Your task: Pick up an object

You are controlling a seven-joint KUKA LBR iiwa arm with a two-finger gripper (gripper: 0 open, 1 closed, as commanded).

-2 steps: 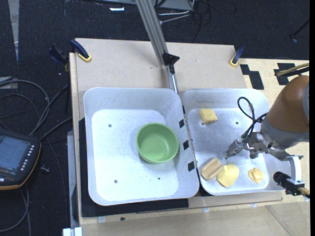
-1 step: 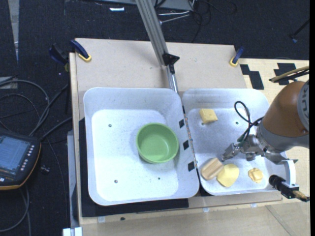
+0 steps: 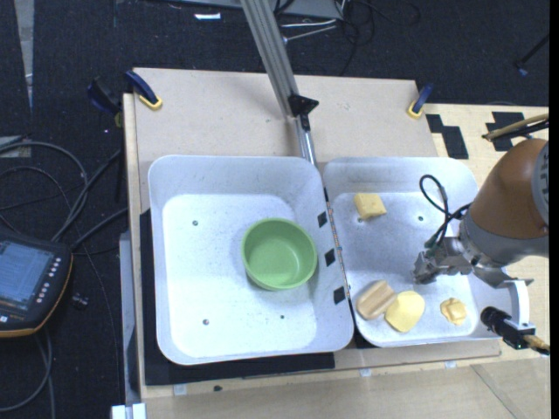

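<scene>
Spanning the bench (image 3: 218,112) side by side were two shallow white bins. The left bin (image 3: 188,234) carried a green bowl (image 3: 279,253), standing upright near its right wall. The arm (image 3: 515,203) reached into the right bin (image 3: 393,186) from the right, its gripper (image 3: 425,267) low over the bin floor; whether the jaws were apart or together could not be told. Just below it lay a round yellow piece (image 3: 405,312) touching a tan block (image 3: 375,298), with a small yellow lump (image 3: 452,310) near them. A yellow cube (image 3: 369,205) sat well apart, toward the bin's far side.
</scene>
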